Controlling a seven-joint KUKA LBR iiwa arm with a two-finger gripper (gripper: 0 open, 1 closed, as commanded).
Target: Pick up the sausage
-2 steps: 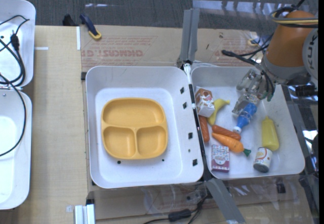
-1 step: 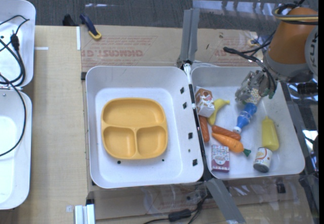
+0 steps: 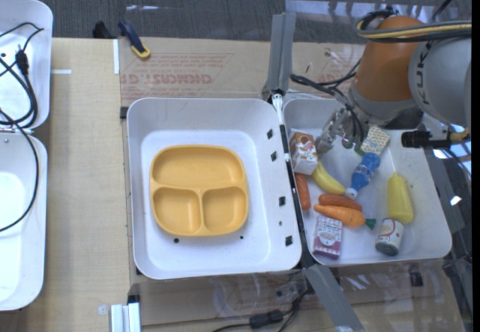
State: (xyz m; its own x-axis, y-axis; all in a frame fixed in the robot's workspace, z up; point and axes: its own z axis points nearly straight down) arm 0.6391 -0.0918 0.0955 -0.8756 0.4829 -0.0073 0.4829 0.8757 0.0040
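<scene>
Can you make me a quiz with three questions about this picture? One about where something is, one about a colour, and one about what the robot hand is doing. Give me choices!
1. Where is the sausage?
A. On the tray
B. In the right bin, by its left wall
C. On the floor

2. What colour is the tray in the left bin?
A. Yellow
B. Blue
C. Green

3. What is the gripper doing?
A. Holding the sausage
B. Resting on the tray
C. Hanging over the right bin with no sausage in it

Answers:
1 B, it lies beside the banana, along the left wall.
2 A, the three-part tray is yellow.
3 C, it is above the bin's back part and the sausage lies lower down, apart from it.
</scene>
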